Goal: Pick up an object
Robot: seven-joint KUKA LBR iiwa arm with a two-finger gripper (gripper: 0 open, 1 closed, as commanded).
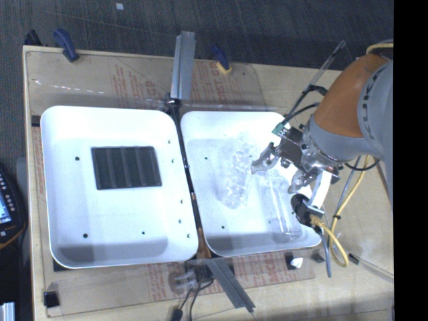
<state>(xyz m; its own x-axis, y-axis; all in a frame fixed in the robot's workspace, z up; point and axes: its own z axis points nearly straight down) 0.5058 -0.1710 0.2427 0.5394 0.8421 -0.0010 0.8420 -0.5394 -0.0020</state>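
A dark grey ribbed rectangular pad (126,167) lies flat in the middle of the left bin (60,129). In the right bin (207,129) a crumpled clear plastic object (234,172) lies near the centre. A second clear, bottle-like piece (282,214) lies toward the bin's front right corner. My gripper (277,169) hangs over the right part of the right bin, just right of the crumpled clear object and above the bottle-like piece. The clear plastic blends with the white floor, so contact cannot be made out.
A metal bar (183,65) stands at the back between the bins, and another (227,287) at the front. Blue clamps (65,45) grip the bench's back edge. Cables (334,236) trail off the wrist over the right bin's front right corner.
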